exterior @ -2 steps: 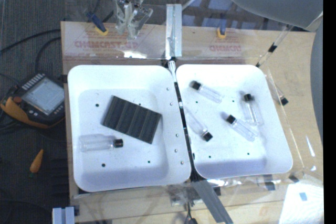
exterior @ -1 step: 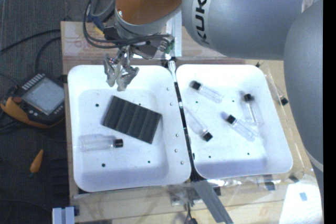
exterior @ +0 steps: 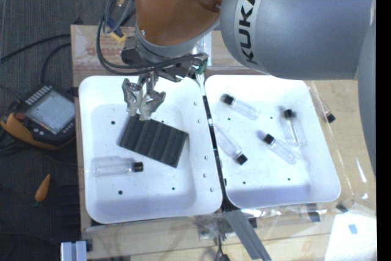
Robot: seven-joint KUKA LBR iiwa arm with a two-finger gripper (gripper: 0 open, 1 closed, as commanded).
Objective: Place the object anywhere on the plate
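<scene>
My jaws hang close together, gripping nothing, just above the far edge of the dark ridged plate [exterior: 153, 141]; a clear vial [exterior: 116, 165] lies near-left.

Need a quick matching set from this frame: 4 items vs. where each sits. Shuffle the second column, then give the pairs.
1. gripper
2. dark ribbed plate
3. lone clear vial
4. handheld pendant

A. off the bench, on the floor at the view's left
B. left bin, front-left of the plate
C. just above the plate's far edge
D. flat in the middle of the left bin

Pairs: 1-C, 2-D, 3-B, 4-A
</scene>
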